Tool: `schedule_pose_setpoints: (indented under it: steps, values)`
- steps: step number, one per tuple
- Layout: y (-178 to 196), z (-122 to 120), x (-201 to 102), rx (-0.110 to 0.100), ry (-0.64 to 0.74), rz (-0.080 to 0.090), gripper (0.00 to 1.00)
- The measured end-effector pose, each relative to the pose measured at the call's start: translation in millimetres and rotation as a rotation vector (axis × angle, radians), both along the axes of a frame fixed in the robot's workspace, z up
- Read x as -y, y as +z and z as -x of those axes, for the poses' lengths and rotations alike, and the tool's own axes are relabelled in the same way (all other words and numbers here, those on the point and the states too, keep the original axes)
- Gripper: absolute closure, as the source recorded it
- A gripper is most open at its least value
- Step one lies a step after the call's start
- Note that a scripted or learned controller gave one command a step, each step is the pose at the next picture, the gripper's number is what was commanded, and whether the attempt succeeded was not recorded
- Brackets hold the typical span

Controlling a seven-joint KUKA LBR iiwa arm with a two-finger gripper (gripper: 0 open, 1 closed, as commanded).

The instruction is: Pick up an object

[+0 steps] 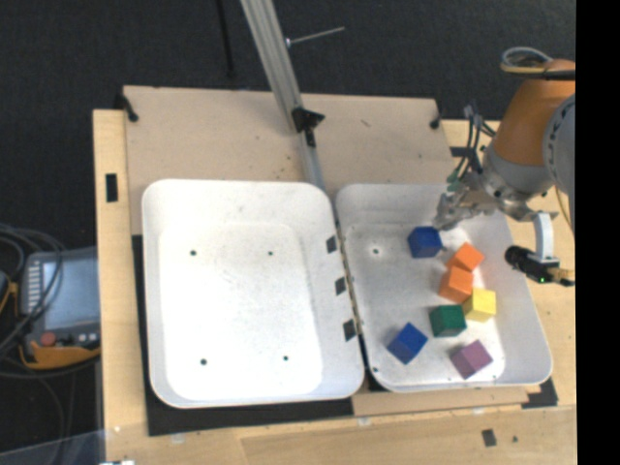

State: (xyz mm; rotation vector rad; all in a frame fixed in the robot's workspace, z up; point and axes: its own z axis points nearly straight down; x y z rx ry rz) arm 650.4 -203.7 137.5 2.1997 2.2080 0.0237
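Blocks are seen scattered across the right bin (387, 211), seven in all. A blue cube (423, 242) is placed nearest the far rim, and just above it the gripper (451, 208) is held over the bin's far part, close to the cube though no block is seen between its tips; whether the gripper is spread or closed cannot be told from this angle. To the right of the blue cube two orange blocks are found, the upper orange block (468, 257) touching the lower orange block (456, 283). A yellow block (481, 304) is set against the lower orange one, and a green block (448, 320) is pressed in just beside both. Nearer the front rim a second blue block (408, 342) is seen a little apart on the left, and a purple block (472, 357) is placed on the right. The grey arm with its orange band (528, 124) is brought in from the right edge. The left bin (194, 201) is laid alongside, both resting on the wooden bench (213, 134), and a slanted metal rail (271, 51) is seen rising behind them.
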Motion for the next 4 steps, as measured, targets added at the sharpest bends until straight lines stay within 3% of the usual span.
schedule_pose_setpoints:
  steps: [1, 3, 4]
  values:
    - [44.9, 1.3, 2.6, -0.022, 0.0, -0.005, 1.0]
    - [133.2, 1.8, 8.4, -0.021, 0.002, -0.004, 1.0]
    - [125.6, 5.6, -45.6, -0.028, 0.002, -0.007, 1.0]
